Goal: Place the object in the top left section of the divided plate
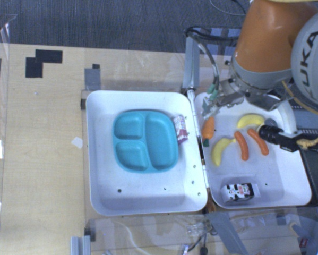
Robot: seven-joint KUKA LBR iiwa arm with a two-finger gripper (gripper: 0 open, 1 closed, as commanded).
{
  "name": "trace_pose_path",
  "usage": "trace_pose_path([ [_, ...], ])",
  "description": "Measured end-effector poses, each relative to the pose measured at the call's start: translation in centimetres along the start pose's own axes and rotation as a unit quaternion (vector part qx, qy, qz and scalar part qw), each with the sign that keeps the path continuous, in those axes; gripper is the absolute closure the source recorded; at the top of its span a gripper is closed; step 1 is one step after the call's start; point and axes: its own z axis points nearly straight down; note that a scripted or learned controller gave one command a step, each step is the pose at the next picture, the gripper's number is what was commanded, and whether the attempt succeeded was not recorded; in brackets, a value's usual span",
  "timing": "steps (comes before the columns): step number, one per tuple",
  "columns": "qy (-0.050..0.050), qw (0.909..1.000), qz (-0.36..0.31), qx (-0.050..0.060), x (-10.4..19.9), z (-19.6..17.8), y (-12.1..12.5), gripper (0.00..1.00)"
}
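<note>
A grey arm (pixel 278 31) with an orange band reaches in from 3 o'clock over a pale wooden tabletop (pixel 42 142) bearing two shallow white bins side by side. Its end effector (pixel 216 101) hangs above the 11 o'clock corner of the right bin (pixel 286 193); whether it is open or closed cannot be told from this angle, and nothing is seen between its tips.

In the left bin (pixel 143 195) sits a blue divided plate (pixel 146 141), its three sections bare. A small wrapped packet (pixel 180 128) lies just beside the plate at its 3 o'clock edge, against the bin's right wall.

The right bin carries the loose items. An orange carrot (pixel 207 127) lies at 6 o'clock from the end effector, near the bin's left wall. A yellow banana (pixel 219 150) rests at 5 o'clock from the carrot, and a second yellow banana (pixel 250 121) lies toward 3 o'clock. Two orange-red sausages (pixel 243 145) (pixel 258 141) lie side by side between them. A small black-and-white box (pixel 239 191) sits at the bin's 6 o'clock edge.
</note>
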Motion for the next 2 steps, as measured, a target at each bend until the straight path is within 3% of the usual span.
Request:
trace_pose_path([
  [1,0.001,0.9995,-0.033,0.002,-1.1,14.2,-6.6,1.0],
  [2,0.001,0.9956,-0.093,0.001,3.5,11.2,1.3,1.0],
])
